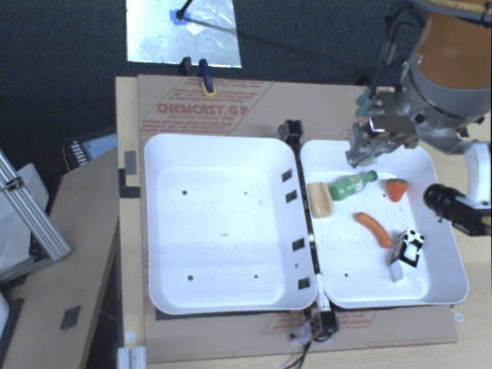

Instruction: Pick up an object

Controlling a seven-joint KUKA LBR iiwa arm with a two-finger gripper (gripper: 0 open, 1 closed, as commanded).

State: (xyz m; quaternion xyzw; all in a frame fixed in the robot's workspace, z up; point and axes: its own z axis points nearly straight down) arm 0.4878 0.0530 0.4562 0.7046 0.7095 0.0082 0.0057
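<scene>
The right bin (pixel 430 283) holds a green bottle (pixel 351 184), a tan block (pixel 320 199) by the divider, an orange sausage-shaped piece (pixel 373 228), a small red-orange piece (pixel 396 189) and a black-and-white object (pixel 407 249) near the front right. My gripper (pixel 361 157) hangs over the back of the right bin, just above and behind the green bottle. Nothing shows between its fingers.
The left bin (pixel 223 221) lies beside the right one, with black clips (pixel 292 198) along the divider between them. A shiny metal sheet (pixel 183 21) lies behind the bench. Cardboard (pixel 207 102) borders the bins at the back.
</scene>
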